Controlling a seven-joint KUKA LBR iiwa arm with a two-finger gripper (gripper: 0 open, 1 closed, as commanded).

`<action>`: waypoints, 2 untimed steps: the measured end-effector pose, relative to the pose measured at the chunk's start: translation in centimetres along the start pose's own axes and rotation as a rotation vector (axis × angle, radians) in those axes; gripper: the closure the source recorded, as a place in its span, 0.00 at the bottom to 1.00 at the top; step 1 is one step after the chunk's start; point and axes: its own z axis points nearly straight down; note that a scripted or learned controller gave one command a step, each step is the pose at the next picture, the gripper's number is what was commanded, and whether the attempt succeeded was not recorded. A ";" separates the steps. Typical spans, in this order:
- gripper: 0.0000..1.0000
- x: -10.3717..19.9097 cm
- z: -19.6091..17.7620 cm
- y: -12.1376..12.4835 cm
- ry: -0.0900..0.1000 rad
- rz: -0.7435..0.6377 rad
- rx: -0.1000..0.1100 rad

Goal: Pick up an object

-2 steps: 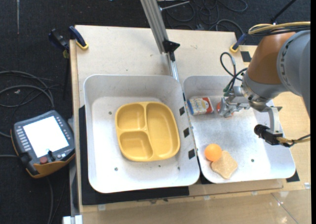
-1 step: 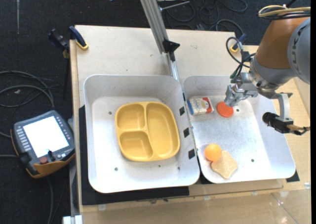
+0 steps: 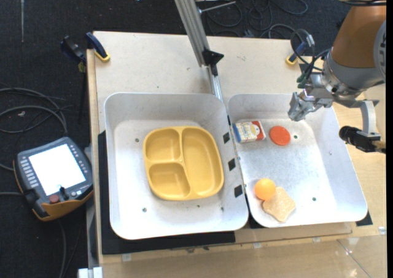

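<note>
Where the two shallow white bins sit side by side, the left bin (image 3: 123,148) holds one yellow three-compartment plastic tray (image 3: 183,162). Right bin (image 3: 344,191) holds four items: small white carton with orange label (image 3: 248,131), flat red-orange disc (image 3: 280,135) just beside it, orange ball (image 3: 264,189) touching a tan toast-shaped piece (image 3: 280,205). Grey gripper (image 3: 298,111) hangs over the right bin's far edge, near the disc; nothing seen between its tips, grip state unclear. Arm cut off at right.

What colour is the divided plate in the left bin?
Yellow all over. The divided plate shows plainly in the camera view, lying flat in the left bin.
</note>
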 end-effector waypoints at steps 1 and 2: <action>1.00 5.3 -1.0 -1.0 0.003 -0.004 0.007; 1.00 10.1 -1.4 -1.4 0.003 -0.005 0.007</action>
